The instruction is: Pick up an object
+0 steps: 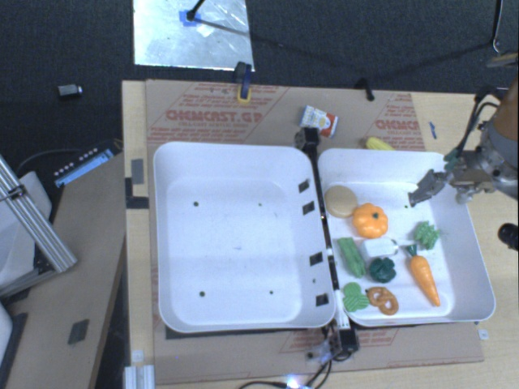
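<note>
Under my two bins lies a cardboard sheet (212, 108) printed in red. At the upper middle of the frame, left of the clamp, I read it as "CHEMCAST GP". The same red print repeats toward the upper right (397, 124), partly covered, and along the lower edge of the frame below the bins, where it is too small to read.

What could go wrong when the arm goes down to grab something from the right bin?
1. The toys lie crowded: the pumpkin, cucumber and white block sit close together, so the hand might bump a neighbour or catch two.
2. The carrot is tapered and may slip out.
3. The broccoli and carrot lie near the right bin wall, leaving little room on that side.
</note>
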Controlling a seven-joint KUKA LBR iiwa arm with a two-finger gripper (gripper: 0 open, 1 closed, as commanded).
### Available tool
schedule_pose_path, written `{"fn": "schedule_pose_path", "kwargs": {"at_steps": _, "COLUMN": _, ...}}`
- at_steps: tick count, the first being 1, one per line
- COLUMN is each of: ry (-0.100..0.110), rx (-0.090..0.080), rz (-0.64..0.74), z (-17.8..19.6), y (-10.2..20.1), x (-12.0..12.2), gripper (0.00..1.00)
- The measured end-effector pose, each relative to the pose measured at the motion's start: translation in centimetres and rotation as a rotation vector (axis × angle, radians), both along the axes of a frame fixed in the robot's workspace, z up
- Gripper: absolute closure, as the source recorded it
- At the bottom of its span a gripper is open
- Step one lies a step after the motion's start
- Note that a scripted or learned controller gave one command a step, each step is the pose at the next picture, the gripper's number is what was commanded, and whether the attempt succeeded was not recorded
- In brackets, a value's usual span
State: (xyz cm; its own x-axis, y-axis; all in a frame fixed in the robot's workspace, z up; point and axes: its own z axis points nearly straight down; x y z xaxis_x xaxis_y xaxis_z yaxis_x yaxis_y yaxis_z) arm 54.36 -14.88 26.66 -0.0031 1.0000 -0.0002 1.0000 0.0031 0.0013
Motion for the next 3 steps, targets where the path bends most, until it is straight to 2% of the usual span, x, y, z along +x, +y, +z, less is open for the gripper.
{"fn": "schedule_pose_path", "kwargs": {"at_steps": 1, "ry": -0.004, "rx": 0.001, "rz": 0.005, "z": -10.7, "y": 6.6, "x": 5.7, "gripper": 0.00}}
{"fn": "schedule_pose_path", "kwargs": {"at_steps": 2, "ry": -0.013, "rx": -0.001, "rz": 0.003, "z": -17.9, "y": 5.2, "x": 13.0, "gripper": 0.00}}
{"fn": "schedule_pose_path", "kwargs": {"at_steps": 3, "ry": -0.003, "rx": 0.000, "rz": 0.004, "z": -17.1, "y": 5.2, "x": 12.6, "gripper": 1.00}}
